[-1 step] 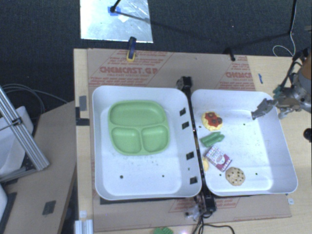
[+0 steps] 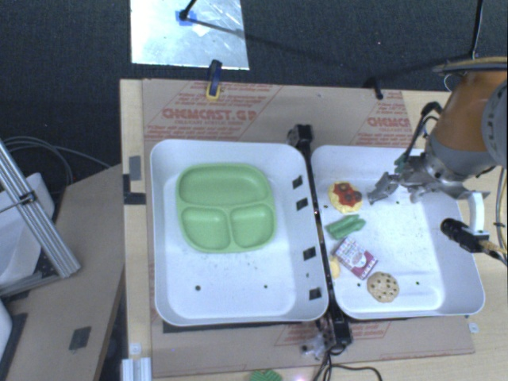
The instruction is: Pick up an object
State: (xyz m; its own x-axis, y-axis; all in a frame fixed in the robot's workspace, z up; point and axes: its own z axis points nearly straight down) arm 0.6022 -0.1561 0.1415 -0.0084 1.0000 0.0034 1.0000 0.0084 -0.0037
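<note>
The right bin [image 2: 444, 292] holds a toy pizza slice [image 2: 346, 197], a green pea pod [image 2: 345, 227], a red-and-white packet [image 2: 355, 257] and a round cookie [image 2: 383, 286]. A small yellow piece [image 2: 334, 269] peeks out beside the packet. My gripper [image 2: 382, 187] hangs over the upper part of the right bin, just right of the pizza slice, its fingers pointing left. Nothing shows between the fingers.
The left bin [image 2: 171, 292] carries a green three-compartment tray [image 2: 226, 206]. A black divider with clips [image 2: 311, 213] runs between the bins. The arm's orange band [image 2: 468, 109] and grey wrist stand over the right bin's far corner. A black part [image 2: 460, 235] sticks out near the right rim.
</note>
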